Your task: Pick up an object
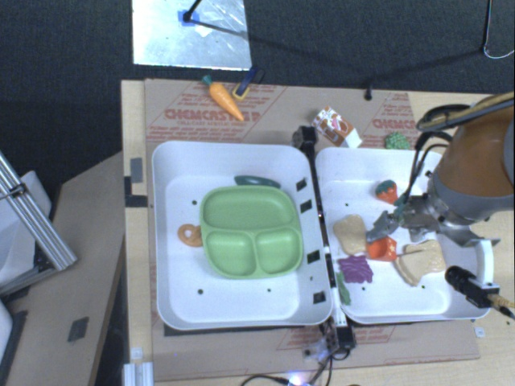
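Gripper (385, 230) low in the right bin (354, 163), fingers spread open over an orange-red piece (383, 249)

Hovering between a tan flat piece (350, 234) to the left and a pale bread-like slice (422, 261) to the right, nothing seen held between the fingers; purple item (355, 268) just below-left, small red-and-green item (387, 190) further up. Green divided tray (251, 230) in the left bin (173, 215) with an orange ring (190, 235) beside it; carrot (225, 100) and small printed box (335, 127) out on the bench
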Tool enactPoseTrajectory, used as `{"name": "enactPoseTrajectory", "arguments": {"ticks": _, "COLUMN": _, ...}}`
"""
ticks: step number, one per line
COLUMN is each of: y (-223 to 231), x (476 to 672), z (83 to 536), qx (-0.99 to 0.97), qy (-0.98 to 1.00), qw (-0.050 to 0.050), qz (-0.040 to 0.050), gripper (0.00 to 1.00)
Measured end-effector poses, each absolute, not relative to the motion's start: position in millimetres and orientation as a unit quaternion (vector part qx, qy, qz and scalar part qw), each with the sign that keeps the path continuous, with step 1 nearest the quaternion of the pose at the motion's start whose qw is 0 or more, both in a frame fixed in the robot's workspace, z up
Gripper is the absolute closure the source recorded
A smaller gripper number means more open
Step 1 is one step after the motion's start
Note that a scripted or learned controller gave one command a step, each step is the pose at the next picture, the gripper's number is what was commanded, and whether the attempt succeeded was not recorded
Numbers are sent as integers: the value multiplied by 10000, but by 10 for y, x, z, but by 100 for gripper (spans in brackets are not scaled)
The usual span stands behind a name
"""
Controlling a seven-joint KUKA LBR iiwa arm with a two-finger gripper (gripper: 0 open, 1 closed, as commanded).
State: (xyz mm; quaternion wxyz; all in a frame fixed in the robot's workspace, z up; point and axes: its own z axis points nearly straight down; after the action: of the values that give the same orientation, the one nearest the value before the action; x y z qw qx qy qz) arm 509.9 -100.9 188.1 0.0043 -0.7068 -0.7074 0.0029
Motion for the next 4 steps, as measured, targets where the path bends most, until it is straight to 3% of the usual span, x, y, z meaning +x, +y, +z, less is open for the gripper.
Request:
{"name": "enactPoseTrajectory", "arguments": {"ticks": 1, "y": -1009, "x": 5125, "z": 1930, "qx": -7060, "qy": -7082, "qw": 0, "qz": -3, "gripper": 0}}
{"name": "enactPoseTrajectory", "arguments": {"ticks": 2, "y": -1016, "x": 5169, "z": 1316, "qx": -7066, "qy": -7076, "qw": 22, "qz": 12, "gripper": 0}}
{"name": "enactPoseTrajectory", "arguments": {"ticks": 3, "y": -1073, "x": 5217, "z": 916, "qx": -7085, "qy": -7056, "qw": -97, "qz": -22, "gripper": 0}}
{"name": "enactPoseTrajectory", "arguments": {"ticks": 4, "y": -1090, "x": 5263, "z": 1067, "qx": -7085, "qy": -7054, "qw": -178, "qz": -64, "gripper": 100}}
